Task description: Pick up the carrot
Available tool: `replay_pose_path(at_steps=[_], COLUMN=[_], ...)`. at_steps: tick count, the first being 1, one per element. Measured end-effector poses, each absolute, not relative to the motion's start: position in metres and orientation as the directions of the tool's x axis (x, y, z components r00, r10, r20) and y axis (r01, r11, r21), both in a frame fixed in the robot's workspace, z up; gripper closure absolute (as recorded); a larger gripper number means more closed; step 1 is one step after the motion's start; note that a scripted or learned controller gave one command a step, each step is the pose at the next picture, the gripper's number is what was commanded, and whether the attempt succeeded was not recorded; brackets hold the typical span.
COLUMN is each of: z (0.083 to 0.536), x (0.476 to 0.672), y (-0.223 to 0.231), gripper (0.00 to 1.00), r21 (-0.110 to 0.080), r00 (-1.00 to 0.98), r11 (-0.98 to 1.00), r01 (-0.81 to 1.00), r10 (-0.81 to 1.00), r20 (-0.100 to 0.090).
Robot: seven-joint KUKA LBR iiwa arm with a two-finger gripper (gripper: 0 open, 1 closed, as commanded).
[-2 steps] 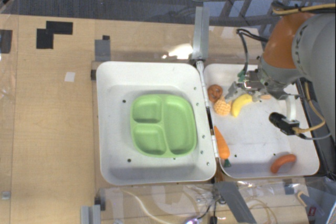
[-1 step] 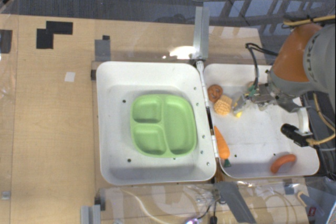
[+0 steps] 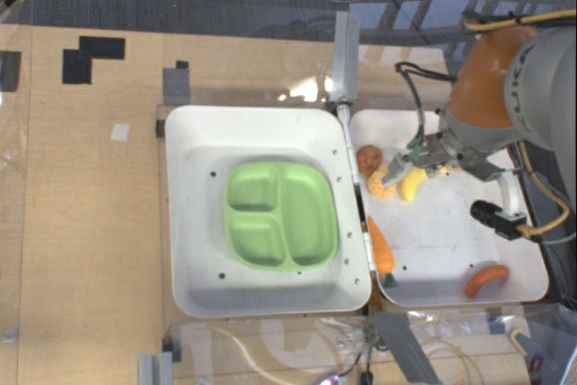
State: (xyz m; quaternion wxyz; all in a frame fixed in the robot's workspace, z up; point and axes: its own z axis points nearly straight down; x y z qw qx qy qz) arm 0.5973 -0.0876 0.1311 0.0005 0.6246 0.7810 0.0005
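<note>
Orange carrot (image 3: 380, 250) lies against the right bin's (image 3: 532, 279) left wall, near its front corner. Farther back sit a brown roundish item (image 3: 368, 159), a corn cob (image 3: 384, 183) and a banana (image 3: 412, 185); a sausage (image 3: 486, 279) lies front-right. The gripper (image 3: 420, 156) hovers above the banana, its state impossible to tell. A green divided plate (image 3: 280, 214) fills the left bin (image 3: 194, 284).

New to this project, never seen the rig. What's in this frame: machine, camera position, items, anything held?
One fixed camera looks down at a slant on a bench with two shallow white bins. The grey arm with the orange band reaches in from the right; its gripper sits low over the right bin, near a yellow banana-like toy and corn. Whether it holds anything I cannot tell. The carrot, the target, lies by that bin's left wall, apart from the gripper. A sausage lies near the front. The left bin holds a green divided plate.
</note>
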Motion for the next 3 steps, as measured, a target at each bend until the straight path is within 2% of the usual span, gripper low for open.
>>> replay_pose_path(at_steps=[1, 2, 3], z=[0.091, 0.134, 0.089], x=[0.578, 0.607, 0.621], y=[-0.090, -0.111, -0.085], gripper=[0.00, 0.00, 0.00], r21=[0.005, 0.003, 0.005], r00=[-0.338, -0.748, -0.845], r11=[0.338, 0.748, 0.845], r01=[0.941, 0.664, 0.535], r10=[0.941, 0.664, 0.535], r20=[-0.002, -0.004, -0.009])
